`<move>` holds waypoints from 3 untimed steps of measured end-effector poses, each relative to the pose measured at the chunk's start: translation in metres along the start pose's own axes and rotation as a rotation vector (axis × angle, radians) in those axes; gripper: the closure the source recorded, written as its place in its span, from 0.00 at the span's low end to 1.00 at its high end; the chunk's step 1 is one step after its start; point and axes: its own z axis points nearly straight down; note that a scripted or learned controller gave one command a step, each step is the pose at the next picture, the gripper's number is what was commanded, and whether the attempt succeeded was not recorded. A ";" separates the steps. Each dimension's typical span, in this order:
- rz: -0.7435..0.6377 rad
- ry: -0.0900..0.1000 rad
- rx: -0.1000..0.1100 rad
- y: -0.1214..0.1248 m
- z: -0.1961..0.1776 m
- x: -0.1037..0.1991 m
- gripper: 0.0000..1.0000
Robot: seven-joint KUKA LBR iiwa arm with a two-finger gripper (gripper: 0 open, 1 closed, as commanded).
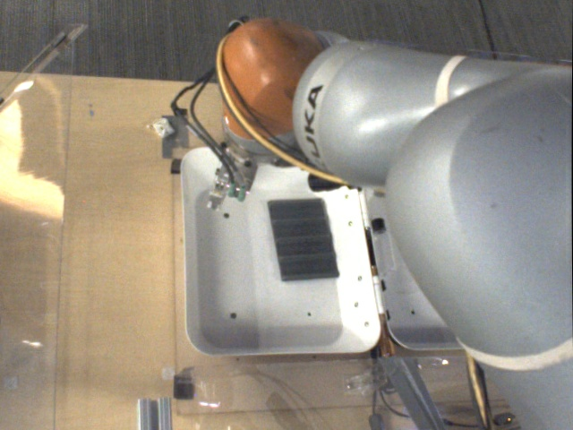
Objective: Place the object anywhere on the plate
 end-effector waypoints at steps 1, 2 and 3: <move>-0.792 -0.003 -0.003 0.008 0.060 -0.005 1.00; -1.326 -0.003 -0.003 0.013 -0.055 -0.021 1.00; -1.323 -0.014 -0.008 0.015 -0.068 -0.023 1.00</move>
